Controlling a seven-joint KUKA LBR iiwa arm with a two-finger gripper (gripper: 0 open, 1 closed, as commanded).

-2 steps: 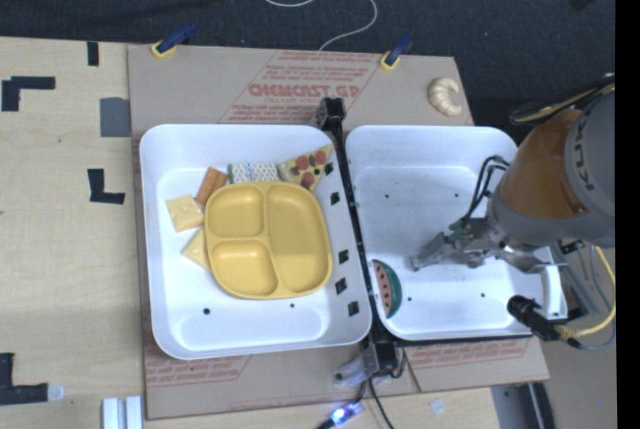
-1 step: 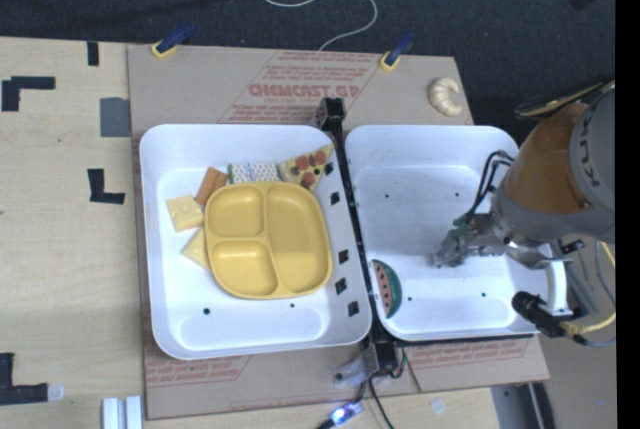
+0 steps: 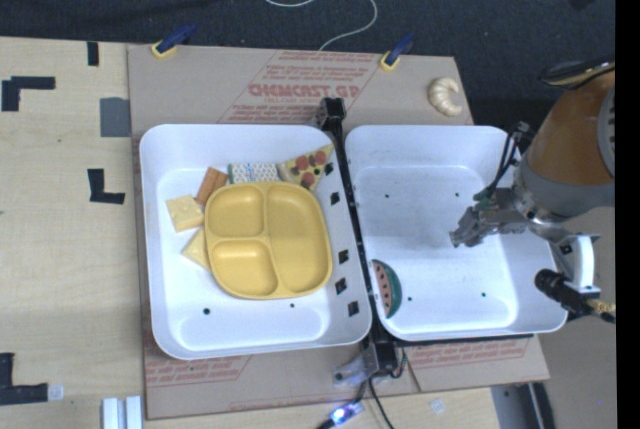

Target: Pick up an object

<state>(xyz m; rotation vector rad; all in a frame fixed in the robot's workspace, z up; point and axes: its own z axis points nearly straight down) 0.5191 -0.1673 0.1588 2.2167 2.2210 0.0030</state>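
Watermelon slice toy [image 3: 386,285] lies at the right bin's [image 3: 500,317] near-left edge, well left of and below the gripper [image 3: 468,232]. Gripper hovers low over bare bin floor, grasping nothing; finger spacing cannot be told. Far left, a yellow divided plate [image 3: 268,239] overlies small food pieces [image 3: 186,212].

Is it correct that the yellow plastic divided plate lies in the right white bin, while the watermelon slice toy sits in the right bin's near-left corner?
Not quite. The camera view shows the yellow plastic divided plate in the left white bin, not the right one. The watermelon slice toy does sit in the right white bin's near-left corner.
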